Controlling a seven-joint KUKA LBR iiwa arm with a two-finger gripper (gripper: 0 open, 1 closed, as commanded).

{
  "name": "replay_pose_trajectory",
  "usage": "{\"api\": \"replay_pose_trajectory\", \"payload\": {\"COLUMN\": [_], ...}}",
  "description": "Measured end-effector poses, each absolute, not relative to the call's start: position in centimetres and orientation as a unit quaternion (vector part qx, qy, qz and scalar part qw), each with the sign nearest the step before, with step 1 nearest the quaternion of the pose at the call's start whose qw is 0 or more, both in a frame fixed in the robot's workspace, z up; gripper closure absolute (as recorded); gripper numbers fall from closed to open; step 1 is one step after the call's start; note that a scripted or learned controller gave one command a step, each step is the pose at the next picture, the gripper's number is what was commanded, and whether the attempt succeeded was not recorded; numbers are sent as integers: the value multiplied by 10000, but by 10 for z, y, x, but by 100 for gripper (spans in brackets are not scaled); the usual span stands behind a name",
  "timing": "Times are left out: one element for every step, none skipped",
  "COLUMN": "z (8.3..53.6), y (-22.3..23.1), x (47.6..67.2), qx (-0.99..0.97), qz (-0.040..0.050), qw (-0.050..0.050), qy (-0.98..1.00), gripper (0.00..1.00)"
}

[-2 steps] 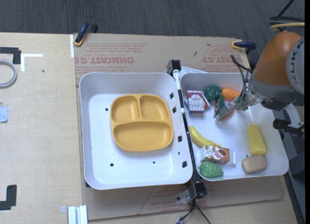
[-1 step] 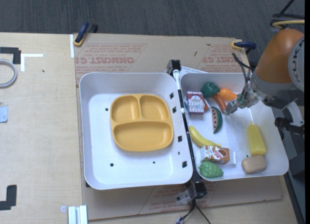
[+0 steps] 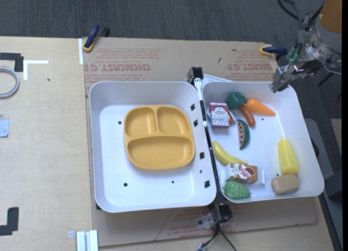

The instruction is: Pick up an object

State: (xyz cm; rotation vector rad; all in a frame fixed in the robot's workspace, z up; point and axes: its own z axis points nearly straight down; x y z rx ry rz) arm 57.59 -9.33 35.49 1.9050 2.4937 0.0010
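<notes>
The gripper [image 3: 280, 84] hangs over the top right corner of the right bin [image 3: 304, 130], and it is too small and dark to tell if it is open or shut, with nothing seen in it. The toys lie down in that bin, away from the gripper at about 7 and 8 o'clock: an orange carrot [image 3: 261, 107] is nearest, with a green ball [image 3: 235, 100] and a small red box [image 3: 219, 115] past it. Farther down at 6 o'clock lie a yellow bottle [image 3: 287, 156] and a tan lump [image 3: 285, 184], and a yellow tray [image 3: 159, 137] sits in the left bin [image 3: 103, 152].
</notes>
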Motion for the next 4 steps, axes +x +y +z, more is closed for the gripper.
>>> {"api": "replay_pose_trajectory", "payload": {"z": [364,543,552,562], "y": [-93,-146,-146,-146], "x": [577,544,545,547], "qx": [6057,5721,5713,5706], "qz": [4,6,7,10], "qw": [33,28,56,83], "qy": [7957,8201,8207,8212], "gripper": [100,100,100,100]}}
